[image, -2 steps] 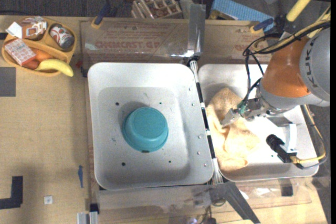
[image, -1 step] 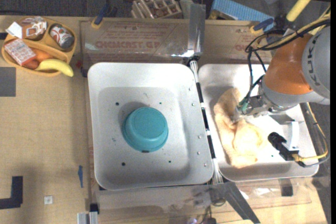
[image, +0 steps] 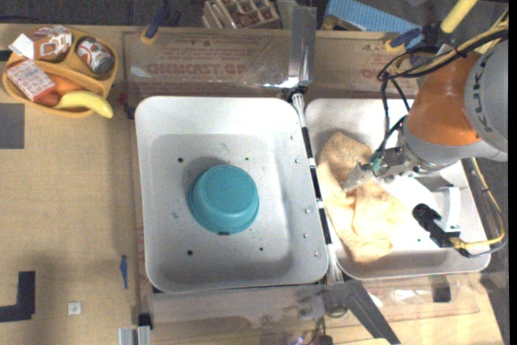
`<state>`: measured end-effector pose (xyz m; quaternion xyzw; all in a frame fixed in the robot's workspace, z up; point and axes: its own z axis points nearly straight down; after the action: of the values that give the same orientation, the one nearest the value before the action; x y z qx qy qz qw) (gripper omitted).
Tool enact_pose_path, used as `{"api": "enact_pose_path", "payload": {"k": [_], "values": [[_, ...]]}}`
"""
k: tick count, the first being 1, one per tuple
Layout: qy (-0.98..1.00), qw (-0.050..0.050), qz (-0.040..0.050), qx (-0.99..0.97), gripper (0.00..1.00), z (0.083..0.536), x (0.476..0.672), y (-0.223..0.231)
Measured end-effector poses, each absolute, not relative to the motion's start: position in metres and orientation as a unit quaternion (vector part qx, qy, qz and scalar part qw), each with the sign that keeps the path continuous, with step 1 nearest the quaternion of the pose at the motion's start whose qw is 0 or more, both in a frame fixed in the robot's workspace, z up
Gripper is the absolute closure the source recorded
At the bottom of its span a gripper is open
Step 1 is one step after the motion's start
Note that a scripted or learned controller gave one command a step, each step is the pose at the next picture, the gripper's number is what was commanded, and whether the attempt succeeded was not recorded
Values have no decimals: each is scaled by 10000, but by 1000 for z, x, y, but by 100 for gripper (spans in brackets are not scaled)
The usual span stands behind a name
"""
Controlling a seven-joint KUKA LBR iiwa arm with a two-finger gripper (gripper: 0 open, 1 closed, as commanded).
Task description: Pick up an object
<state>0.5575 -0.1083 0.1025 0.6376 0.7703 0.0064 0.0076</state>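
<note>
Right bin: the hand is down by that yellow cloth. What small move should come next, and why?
Probably a short, slow lift straight up. The hand sits low in the right bin, at the crumpled yellow cloth and next to the tan lump. From this angle I cannot tell whether it has any fabric, so a small rise would show whether the cloth comes with it.

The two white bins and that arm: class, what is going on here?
A grey and orange arm reaches into the right bin, its gripper low over a crumpled tan cloth. A teal bowl sits upside down in the left bin, untouched. Nothing looks lifted yet.
</note>
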Motion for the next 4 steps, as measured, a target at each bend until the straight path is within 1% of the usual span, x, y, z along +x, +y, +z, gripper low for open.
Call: {"api": "enact_pose_path", "payload": {"k": [1, 2, 3, 4], "values": [[7601, 63, 36, 6498, 0, 92, 556, -102], [7840, 68, 41, 6208, 0, 92, 602, -105], [7835, 85, 61, 6213, 100, 103, 603, -105], [7834, 86, 61, 6214, 0, 103, 603, -105]]}}
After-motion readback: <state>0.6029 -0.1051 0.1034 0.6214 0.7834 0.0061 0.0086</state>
